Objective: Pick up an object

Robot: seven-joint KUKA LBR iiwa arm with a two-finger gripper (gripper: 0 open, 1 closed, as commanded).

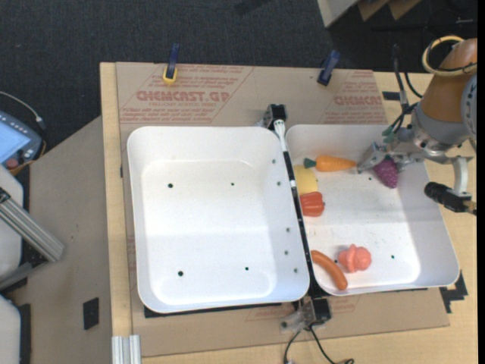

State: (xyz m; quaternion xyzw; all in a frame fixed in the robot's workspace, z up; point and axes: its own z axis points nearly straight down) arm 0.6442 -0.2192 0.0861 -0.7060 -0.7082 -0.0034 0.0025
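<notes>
Overhead, the grey arm point(447, 101) with its orange band reaches in from the right and its gripper point(377, 160) sits low over the upper part of the right bin point(432, 275). A purple object point(387, 174) lies just beside the gripper, at its lower right, but whether it sits between the fingers cannot be told, nor whether the gripper is released or clenched. Just left of the gripper lies an orange carrot point(333, 163) with a green tip, pointing toward the divider between the bins. Below it, against the left wall of the right bin, a yellow piece point(305, 180) touches a red-orange pepper point(312, 203). Near the front wall lie an orange sausage-shaped piece point(329, 269) and, just beside it, a pink object point(355, 258). The left bin point(144, 203) stands alongside on the brown cardboard sheet point(114, 165) covering the bench.
</notes>
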